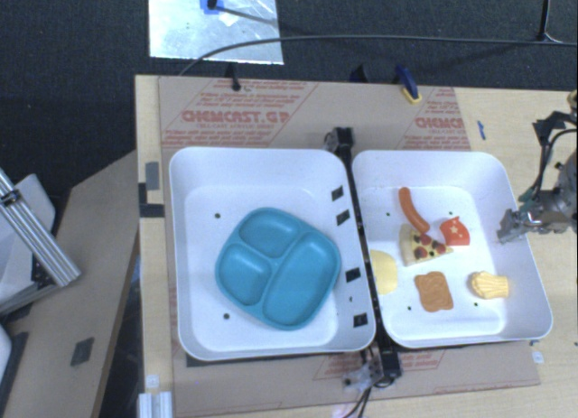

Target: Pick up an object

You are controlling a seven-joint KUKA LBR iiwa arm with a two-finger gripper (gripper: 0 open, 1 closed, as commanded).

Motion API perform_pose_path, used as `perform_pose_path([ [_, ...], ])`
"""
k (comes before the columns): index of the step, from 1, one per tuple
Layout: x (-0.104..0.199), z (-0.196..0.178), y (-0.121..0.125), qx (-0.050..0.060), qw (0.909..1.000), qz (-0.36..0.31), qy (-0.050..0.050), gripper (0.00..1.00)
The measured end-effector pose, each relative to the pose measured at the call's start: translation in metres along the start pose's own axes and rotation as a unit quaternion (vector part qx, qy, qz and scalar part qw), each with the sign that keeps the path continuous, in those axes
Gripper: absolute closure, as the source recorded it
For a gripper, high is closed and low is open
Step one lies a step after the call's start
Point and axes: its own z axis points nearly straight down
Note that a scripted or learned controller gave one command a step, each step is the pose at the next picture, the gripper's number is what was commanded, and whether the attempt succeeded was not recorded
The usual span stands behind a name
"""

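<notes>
The right white bin [488, 168] holds several toy foods. An orange-red sausage [414, 209] lies toward the back, with a pizza slice [424, 247] just in front of it and a small red piece [455, 231] beside that. A brown toast [434, 292] and a yellow ridged piece [489, 285] sit near the front. A pale yellow disc [384, 272] rests against the bin's left wall. My gripper [519, 223] hovers at the bin's right rim, to the right of the red piece, with nothing seen in it.
The left white bin [203, 172] carries a blue divided plate [277, 266]. A black divider with clips [350, 218] runs between the bins. Cardboard [244, 114] lies under both, and a cable [549, 150] hangs by the arm at the right.
</notes>
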Motion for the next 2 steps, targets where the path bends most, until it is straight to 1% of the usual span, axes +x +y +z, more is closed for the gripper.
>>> perform_pose_path([
  [1, 0.044, -0.006, 0.004, 0.002, 1.0000, -0.002, 0.002, 1.00],
  [2, 0.100, -0.016, 0.011, 0.002, 1.0000, -0.003, 0.002, 1.00],
])
